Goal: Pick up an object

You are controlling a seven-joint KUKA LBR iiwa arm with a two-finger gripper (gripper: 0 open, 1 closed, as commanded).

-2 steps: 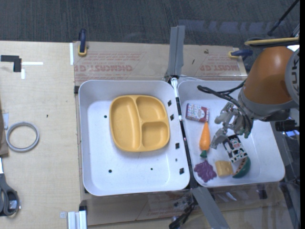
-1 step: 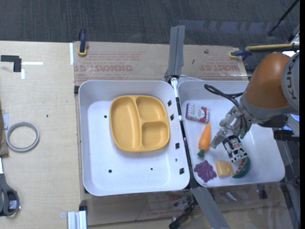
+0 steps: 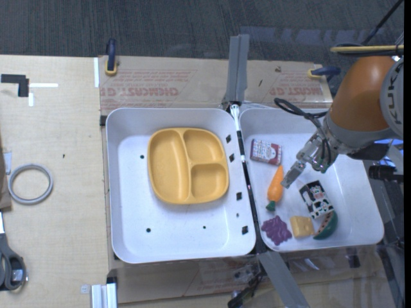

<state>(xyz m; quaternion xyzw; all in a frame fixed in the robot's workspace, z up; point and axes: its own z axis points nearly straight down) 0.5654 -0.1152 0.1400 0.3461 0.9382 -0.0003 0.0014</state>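
Carrot [image 3: 276, 184] just beside fingers [image 3: 290, 174].

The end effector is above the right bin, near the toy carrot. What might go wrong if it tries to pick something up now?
1. The end effector hangs just right of the toy carrot, off its centre, so closing may only nudge it aside.
2. The black-and-white carton, cheese wedge, watermelon slice and grapes lie close together; a descent there may hit a neighbour.
3. The carrot lies near the right bin's wall, leaving little room on that side.

Tape roll [image 3: 29, 183], scissors [image 3: 11, 269] on bench left.
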